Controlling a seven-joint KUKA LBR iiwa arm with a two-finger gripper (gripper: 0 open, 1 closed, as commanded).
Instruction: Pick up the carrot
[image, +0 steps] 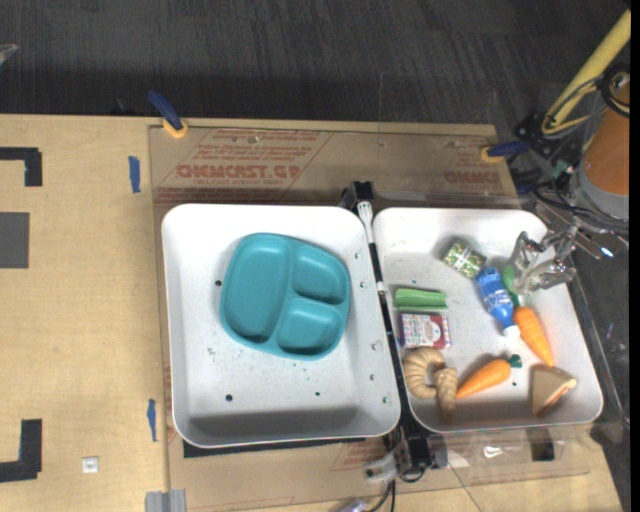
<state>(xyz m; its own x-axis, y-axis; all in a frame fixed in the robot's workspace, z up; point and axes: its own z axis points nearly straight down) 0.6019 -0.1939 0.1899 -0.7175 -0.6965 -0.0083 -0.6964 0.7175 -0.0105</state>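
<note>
1. I see two carrots in the right bin: one carrot beside the blue bottle, another carrot nearer, by the rope toy.
2. My gripper hovers at the far right; I cannot tell the jaws' state.

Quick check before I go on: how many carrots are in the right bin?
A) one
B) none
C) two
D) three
C: two carrots lie in the right bin, one running lengthwise beside the blue bottle, the other lying crosswise by the rope toy; the left bin holds the teal plate.
</note>
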